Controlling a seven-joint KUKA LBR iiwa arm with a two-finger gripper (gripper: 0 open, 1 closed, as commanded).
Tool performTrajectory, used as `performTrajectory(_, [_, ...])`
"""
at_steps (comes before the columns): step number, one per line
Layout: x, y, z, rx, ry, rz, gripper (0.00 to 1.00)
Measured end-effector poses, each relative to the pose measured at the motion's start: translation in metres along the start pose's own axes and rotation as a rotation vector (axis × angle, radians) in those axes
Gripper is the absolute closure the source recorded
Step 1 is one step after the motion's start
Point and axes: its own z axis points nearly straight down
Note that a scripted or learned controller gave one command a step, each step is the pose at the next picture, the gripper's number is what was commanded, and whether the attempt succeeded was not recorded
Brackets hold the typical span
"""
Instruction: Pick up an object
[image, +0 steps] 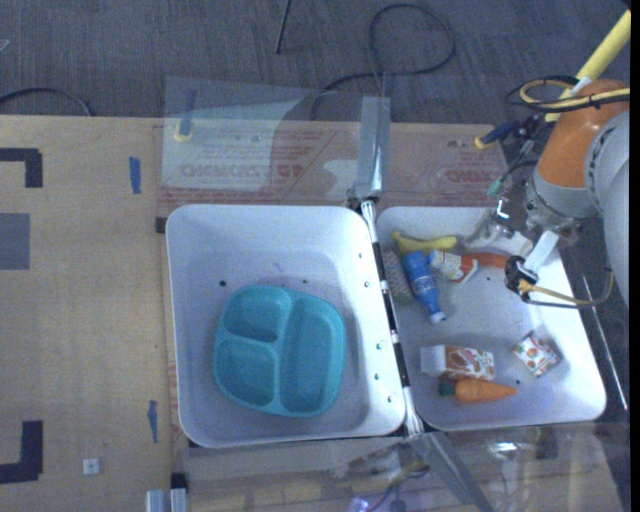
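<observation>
The right bin holds several small items. A yellow banana lies at its far edge, with a blue bottle just below it and a small white and red pack beside that. A white and red carton and an orange carrot lie near the front. A small red and white packet sits to their right. My gripper hangs over the bin's far right corner, right of the banana, beside a thin orange-red item. Nothing shows in its hold.
The left bin bears a teal divided plate. A metal divider runs between the two bins. Cables trail from the wrist over the right bin's right side. Clear plastic sheeting lies behind the bins.
</observation>
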Motion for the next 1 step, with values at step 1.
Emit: performTrajectory(1, [0.0060, -0.0041, 0.0031, -0.005, -0.006, -0.004, 0.00])
